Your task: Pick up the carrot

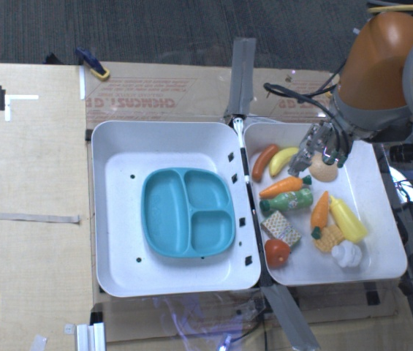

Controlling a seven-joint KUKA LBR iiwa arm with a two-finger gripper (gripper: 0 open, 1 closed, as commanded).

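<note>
Two carrots lie in the right bin (381, 196). One orange carrot (281, 187) lies sideways with its green top pointing right, just below and left of my gripper (319, 154). A smaller carrot (320, 209) stands nearly upright further down, green end at the bottom. My gripper hangs low over the bin's upper middle, open, with nothing between its fingers. It sits right above a beige round item (324, 171) and beside a yellow banana (283, 159).
The right bin also holds a red sausage (264, 161), a green cucumber (288, 201), a checked packet (281, 228), a tomato (277, 251), a yellow fruit (347, 220), a corn piece (328, 238) and white garlic (347, 254). A teal divided plate (189, 212) lies in the left bin (111, 196).
</note>
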